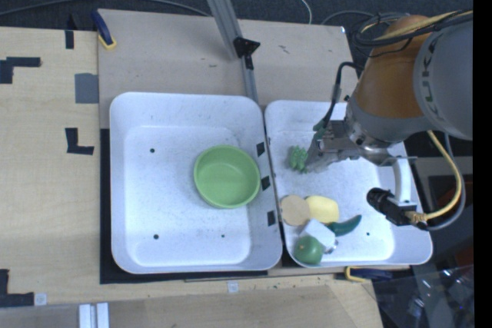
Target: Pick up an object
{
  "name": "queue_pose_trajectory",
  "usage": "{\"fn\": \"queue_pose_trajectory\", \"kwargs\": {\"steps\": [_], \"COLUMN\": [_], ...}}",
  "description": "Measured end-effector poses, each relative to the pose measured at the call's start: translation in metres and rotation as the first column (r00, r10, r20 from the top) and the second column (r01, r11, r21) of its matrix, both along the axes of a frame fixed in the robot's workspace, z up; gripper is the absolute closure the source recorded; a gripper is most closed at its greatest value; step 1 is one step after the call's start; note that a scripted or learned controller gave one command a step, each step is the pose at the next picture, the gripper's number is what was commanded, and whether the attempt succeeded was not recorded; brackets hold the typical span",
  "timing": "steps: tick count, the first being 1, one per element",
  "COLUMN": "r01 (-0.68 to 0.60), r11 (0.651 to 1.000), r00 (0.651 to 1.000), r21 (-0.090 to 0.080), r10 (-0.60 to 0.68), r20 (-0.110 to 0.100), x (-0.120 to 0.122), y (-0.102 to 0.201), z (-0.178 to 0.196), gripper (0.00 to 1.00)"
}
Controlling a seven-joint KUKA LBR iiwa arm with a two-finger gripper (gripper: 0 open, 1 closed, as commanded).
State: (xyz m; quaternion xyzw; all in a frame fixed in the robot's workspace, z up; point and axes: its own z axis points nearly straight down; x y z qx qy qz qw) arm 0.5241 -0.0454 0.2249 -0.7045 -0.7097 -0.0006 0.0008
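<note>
2 bins (131, 165), L w/ green bowl (227, 177)

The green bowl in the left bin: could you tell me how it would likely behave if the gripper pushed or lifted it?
The green bowl looks like thin plastic, so probably light and stiff. Sitting upright on the smooth bin floor, it would likely slide rather than tip. Its rounded rim may slip from a pinch.
</note>
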Motion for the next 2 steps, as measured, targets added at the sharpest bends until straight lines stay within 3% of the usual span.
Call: {"fn": "queue_pose_trajectory", "kwargs": {"steps": [2], "r01": [0.000], "r11": [1.000], "r00": [1.000], "r21": [0.000], "r10": [0.000], "r20": [-0.002], "x": [0.026], "y": [0.108], "z": [0.004], "gripper": [1.00]}}
